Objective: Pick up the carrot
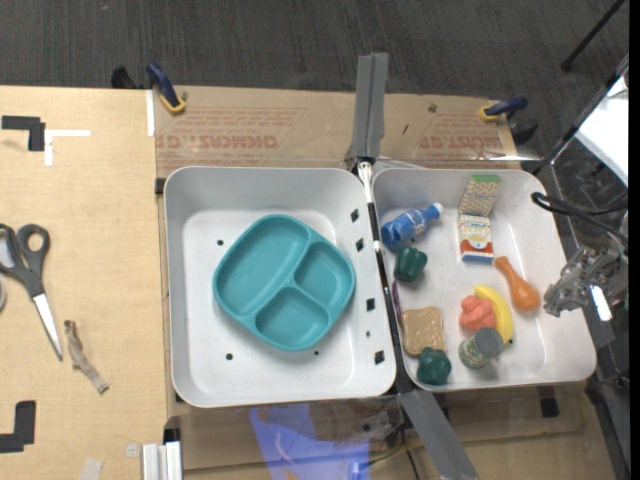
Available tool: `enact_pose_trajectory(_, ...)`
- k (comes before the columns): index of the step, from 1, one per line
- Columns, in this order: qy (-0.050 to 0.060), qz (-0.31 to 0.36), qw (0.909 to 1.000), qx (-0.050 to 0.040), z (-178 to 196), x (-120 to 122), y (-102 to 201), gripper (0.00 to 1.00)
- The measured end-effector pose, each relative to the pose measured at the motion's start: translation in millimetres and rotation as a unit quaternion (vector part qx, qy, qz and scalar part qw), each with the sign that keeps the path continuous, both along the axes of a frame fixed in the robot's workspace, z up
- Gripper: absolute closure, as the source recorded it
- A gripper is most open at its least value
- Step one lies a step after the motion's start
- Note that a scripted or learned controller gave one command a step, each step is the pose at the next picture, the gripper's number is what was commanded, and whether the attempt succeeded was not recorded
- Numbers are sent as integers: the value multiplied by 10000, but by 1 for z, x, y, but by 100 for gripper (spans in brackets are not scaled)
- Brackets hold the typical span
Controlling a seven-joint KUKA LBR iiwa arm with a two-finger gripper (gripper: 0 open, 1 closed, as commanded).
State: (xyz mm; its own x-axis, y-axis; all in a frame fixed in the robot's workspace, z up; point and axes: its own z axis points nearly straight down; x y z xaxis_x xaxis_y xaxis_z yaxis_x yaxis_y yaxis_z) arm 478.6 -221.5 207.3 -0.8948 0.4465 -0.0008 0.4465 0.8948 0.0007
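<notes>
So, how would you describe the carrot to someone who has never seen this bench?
Look in the right white bin, toward its right wall. The carrot lies below the juice carton, above the yellow banana. It is the one orange piece tapering to a thin tip; the neighbouring pink-red lump is rounder.

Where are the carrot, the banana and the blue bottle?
carrot (518,282): camera view, on its thick orange end.
banana (498,311): camera view, mid-curve of the yellow peel.
blue bottle (404,225): camera view, middle of its body.
</notes>
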Motion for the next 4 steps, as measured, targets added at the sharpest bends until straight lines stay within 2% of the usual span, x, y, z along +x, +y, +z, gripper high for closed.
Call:
enact_pose_trajectory(1,-12,-125,9999,-8,100,1,-1,100)
enact_pose_trajectory(2,-16,1687,9857,-12,237,1,-1,100)
enact_pose_trajectory(3,-7,3061,9520,-6,192,1,0,100)
enact_pose_trajectory(4,-4,4751,8799,-3,8,5,1,100)
